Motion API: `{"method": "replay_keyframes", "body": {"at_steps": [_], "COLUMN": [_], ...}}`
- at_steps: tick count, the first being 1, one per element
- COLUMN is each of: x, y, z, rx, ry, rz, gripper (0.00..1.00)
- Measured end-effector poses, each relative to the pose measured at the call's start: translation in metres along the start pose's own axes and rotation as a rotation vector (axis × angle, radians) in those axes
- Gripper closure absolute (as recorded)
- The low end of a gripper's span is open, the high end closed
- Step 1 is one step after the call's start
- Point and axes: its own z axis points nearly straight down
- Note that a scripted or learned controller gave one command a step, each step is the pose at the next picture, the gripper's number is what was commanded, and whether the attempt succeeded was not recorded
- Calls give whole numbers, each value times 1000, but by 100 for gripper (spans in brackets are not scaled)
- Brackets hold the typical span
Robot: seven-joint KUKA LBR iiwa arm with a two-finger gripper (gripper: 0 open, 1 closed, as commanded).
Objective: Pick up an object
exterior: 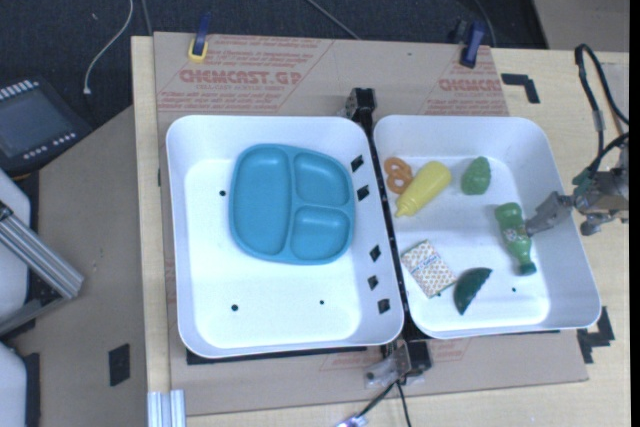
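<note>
Pincer [548,212] at right bin [560,155] edge, grip state unclear, just beside green bottle [515,235], w/ yellow squash [424,188] further left

Two bins sit side by side on the worktop [150,215]. In the left bin [200,315] lies a divided plate [292,203]. In the right bin [560,285]: pretzel [398,173] far left, bottle [424,187] just beside it, round fruit [476,176] further right, packet [429,267] and wedge [470,286] nearer us. The pincer [543,215] reaches over the right rim.
</note>
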Motion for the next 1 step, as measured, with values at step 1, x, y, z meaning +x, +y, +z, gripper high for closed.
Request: {"method": "replay_keyframes", "body": {"at_steps": [1], "x": [1], "y": [3], "z": [-7], "rx": [-13], "ry": [-4], "rz": [-4], "gripper": [0]}}
